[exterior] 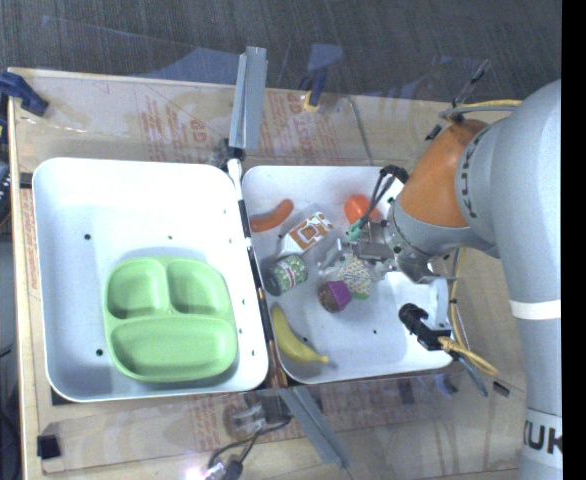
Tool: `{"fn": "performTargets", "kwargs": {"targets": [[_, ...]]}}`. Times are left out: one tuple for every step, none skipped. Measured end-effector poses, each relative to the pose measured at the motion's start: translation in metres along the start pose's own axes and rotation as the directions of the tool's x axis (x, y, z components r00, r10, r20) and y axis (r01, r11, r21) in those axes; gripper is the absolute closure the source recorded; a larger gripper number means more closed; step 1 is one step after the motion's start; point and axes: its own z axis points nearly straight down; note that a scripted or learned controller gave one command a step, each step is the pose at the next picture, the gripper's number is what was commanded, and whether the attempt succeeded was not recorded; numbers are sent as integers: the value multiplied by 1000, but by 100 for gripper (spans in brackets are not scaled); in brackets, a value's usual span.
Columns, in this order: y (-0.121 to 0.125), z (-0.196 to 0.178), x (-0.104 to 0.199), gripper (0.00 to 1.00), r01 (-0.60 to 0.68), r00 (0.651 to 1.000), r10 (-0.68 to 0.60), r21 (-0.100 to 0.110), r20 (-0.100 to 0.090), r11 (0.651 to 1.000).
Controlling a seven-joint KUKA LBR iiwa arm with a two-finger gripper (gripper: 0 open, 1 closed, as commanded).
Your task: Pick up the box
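Note:
The box (311, 231) is a small white carton with orange print, lying in the right bin (393, 353) near its upper middle. My gripper (357, 255) hangs low over the bin just to the right of the box, with a small gap between them. The grey arm with its orange band (443, 183) reaches in from the right and hides the bin's right side. Nothing of the box is seen inside the gripper.
Around the box lie an orange-red sausage (271, 215), a green can (288, 273), a purple piece (335, 295), a yellow banana (295, 338) and a small orange item (357, 208). The left bin (63, 198) holds a green divided tray (171, 318).

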Motion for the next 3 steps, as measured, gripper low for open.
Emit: {"fn": "performTargets", "kwargs": {"targets": [[41, 10, 12, 0, -16, 1000, 16, -2, -1, 1000], [38, 10, 10, 0, 52, 999, -52, 0, -4, 999], [40, -1, 11, 100, 57, 998, -57, -2, -5, 998]]}}
